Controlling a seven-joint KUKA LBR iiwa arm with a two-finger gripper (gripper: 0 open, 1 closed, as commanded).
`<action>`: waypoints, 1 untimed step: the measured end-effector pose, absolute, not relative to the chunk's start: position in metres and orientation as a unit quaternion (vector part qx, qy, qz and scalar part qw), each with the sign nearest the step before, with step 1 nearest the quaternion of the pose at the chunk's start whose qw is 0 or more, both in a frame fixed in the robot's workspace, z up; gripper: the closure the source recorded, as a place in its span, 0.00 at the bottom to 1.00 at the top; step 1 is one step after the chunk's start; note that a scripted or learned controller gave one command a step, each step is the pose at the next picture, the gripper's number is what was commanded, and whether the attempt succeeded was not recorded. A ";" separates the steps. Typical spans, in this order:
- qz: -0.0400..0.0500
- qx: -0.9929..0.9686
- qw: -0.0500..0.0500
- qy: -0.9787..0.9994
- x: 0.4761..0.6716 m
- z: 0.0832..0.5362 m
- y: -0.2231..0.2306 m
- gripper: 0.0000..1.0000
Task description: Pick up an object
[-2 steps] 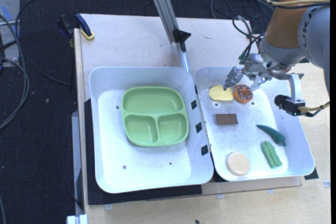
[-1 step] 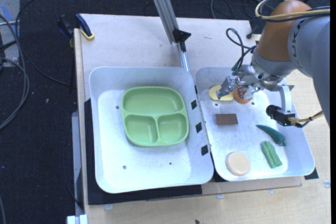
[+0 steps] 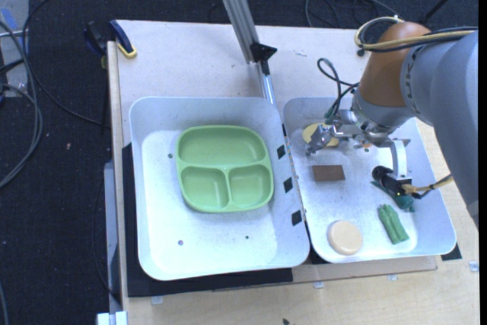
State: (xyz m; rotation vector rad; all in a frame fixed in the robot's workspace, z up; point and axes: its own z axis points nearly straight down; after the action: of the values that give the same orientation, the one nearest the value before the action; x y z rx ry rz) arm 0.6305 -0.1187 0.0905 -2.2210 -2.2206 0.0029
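In the right bin [image 3: 434,228] my gripper [image 3: 323,139] hangs low at the back left, right over a small yellow object [image 3: 309,135] that it partly hides. A brown flat block [image 3: 329,173] lies just in front of the gripper, apart from it. Near the bin's front edge sits a cream round disc [image 3: 345,237]. A green ridged piece [image 3: 393,224] lies at the front right. I see nothing lifted off the bin floor.
The left bin [image 3: 152,240] holds a green divided tray [image 3: 225,167] at its middle. A slanted metal pole [image 3: 240,7] comes down to the bench behind the bins. The arm [image 3: 426,72] spans the right bin's back right.
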 end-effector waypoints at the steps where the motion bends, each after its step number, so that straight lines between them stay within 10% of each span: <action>1: 0.000 -0.707 0.000 -0.707 0.631 0.104 -0.119 1.00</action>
State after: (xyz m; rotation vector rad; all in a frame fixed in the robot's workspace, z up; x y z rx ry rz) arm 0.6314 -0.1187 0.1038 -2.2229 -2.2211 0.0001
